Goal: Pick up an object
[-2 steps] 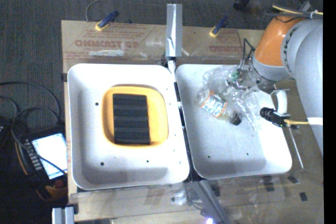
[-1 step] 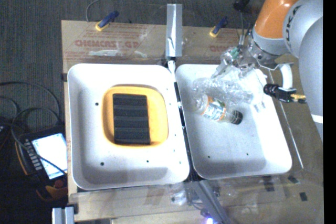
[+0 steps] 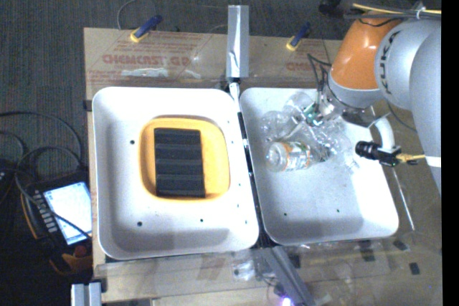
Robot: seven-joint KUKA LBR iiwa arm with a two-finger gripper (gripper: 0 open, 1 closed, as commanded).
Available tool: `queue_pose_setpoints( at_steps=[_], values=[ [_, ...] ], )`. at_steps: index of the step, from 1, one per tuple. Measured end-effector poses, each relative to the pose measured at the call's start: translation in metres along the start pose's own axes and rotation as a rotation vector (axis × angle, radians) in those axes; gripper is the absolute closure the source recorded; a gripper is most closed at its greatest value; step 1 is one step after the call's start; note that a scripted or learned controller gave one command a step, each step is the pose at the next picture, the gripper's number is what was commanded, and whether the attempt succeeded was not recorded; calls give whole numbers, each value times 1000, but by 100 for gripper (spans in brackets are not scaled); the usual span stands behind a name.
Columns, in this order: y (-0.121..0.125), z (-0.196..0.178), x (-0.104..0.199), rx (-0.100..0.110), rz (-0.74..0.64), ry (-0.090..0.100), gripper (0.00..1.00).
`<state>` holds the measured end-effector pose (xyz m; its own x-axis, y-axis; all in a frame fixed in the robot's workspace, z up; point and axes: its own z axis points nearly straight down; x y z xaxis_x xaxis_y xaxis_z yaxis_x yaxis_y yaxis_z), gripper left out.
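In the right bin (image 3: pixel 337 215) lies a clear plastic bottle (image 3: pixel 292 155) with an orange label, on its side near the bin's left wall. Crumpled clear plastic (image 3: pixel 287 120) lies just behind it, toward the bin's back. My gripper (image 3: pixel 319 117) hangs low over the back of this bin, right above the crumpled plastic and up-right of the bottle. The clutter of clear plastic hides its tips. In the left bin (image 3: pixel 118 226) rests a yellow tray-like object (image 3: pixel 185 158) with a black ribbed insert.
A metal post (image 3: pixel 237 39) stands behind the seam between the bins. Blue-handled clamps (image 3: pixel 145 27) (image 3: pixel 300 35) sit on the cardboard at the back. A black cable fitting (image 3: pixel 373 150) juts from the arm over the right bin's right side. A tablet (image 3: pixel 61 211) lies left of the bench.
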<state>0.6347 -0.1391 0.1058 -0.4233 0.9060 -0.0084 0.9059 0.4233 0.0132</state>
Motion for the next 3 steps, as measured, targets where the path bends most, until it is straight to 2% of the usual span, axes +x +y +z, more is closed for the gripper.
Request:
queue_pose_setpoints(
  at_steps=[1,2,3],
  values=[
    [14,10,-13,21,-123,3,0],
    [-64,5,-17,6,106,5,0],
    [-62,-11,-20,14,186,9,0]
  ],
)
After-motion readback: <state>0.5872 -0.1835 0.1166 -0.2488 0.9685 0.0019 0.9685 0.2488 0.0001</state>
